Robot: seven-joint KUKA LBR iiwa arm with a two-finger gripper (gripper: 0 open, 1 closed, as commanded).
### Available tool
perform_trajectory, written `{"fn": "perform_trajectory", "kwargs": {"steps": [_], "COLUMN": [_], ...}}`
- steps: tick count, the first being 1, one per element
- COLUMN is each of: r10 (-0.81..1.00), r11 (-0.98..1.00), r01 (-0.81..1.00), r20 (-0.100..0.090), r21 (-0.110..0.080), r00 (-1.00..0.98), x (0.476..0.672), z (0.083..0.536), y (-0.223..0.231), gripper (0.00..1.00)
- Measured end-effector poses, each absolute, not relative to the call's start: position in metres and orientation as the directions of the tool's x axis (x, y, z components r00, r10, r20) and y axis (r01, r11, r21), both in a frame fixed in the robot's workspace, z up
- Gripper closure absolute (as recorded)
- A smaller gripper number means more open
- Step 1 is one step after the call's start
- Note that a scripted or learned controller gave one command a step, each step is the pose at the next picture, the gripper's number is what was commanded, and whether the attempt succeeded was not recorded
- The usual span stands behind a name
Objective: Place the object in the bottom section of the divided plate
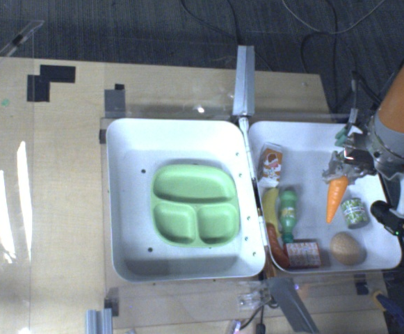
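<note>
Two white bins (118,186) sit on a wooden bench (42,207); whether the pincer (345,164) grips is unclear.

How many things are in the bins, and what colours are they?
Green: 3 - plate, bottle, small can
Orange: 1 - carrot
Yellow: 1 - banana
Brown: 1 - potato
Red and white: 2 - packet, box
Total: 8
</note>
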State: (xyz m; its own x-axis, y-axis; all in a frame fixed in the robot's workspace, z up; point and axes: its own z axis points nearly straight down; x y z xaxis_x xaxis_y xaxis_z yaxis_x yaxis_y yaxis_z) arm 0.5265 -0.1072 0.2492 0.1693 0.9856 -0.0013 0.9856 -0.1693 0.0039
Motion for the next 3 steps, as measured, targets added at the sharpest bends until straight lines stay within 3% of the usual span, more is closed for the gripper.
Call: {"fn": "perform_trajectory", "kwargs": {"steps": [1,2,3], "r10": [0.991,0.994,0.994], "r11": [-0.134,-0.106,-0.105], "r01": [0.991,0.994,0.994], "r20": [0.001,0.001,0.0], "r21": [0.005,0.003,0.005], "r00": [0.134,0.106,0.105], "x": [0.558,0.634,0.634], "z": [0.253,0.28,0.28], "y": [-0.028,0.062,0.062], "gripper": [1.0,1.0,0.0]}}
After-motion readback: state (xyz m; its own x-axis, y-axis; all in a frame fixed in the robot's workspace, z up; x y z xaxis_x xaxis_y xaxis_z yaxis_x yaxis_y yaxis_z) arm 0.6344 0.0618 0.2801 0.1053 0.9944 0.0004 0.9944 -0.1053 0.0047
